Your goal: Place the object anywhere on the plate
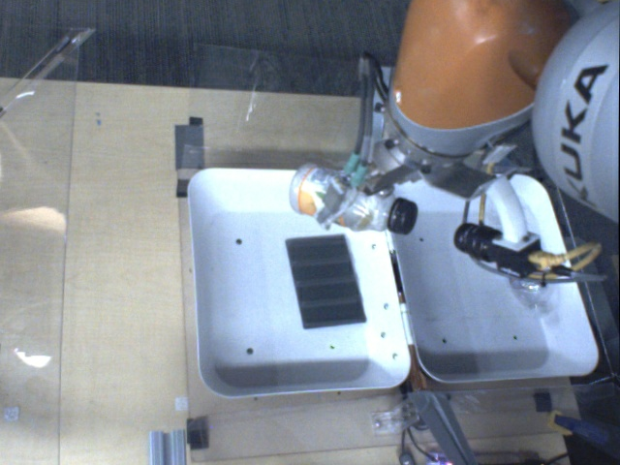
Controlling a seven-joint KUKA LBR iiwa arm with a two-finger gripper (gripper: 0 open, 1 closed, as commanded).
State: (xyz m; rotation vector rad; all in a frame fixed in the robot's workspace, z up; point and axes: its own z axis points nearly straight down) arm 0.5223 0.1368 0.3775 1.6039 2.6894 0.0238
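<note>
Orange-tinted object point(308, 196) is spotted now near the left bin's point(218, 289) back wall, just beyond the dark ribbed plate point(325, 281), right at the claw point(336, 207), though whether it is gripped cannot be told.

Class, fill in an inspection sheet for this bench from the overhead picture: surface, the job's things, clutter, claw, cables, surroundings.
Surface: wooden bench bearing a left white bin and a right white bin, side by side.
Job's things: dark ribbed rectangular plate lying flat in the left bin; an orange object inside a clear wrapper at the claw's tip, over the left bin's far edge, not on the plate.
Clutter: nothing seen.
Claw: claw at the wrapped object; its grip cannot be made out.
Cables: black and yellow leads hang from the wrist over the right bin.
Surroundings: clear panel at left; dark floor beyond the bench.
</note>
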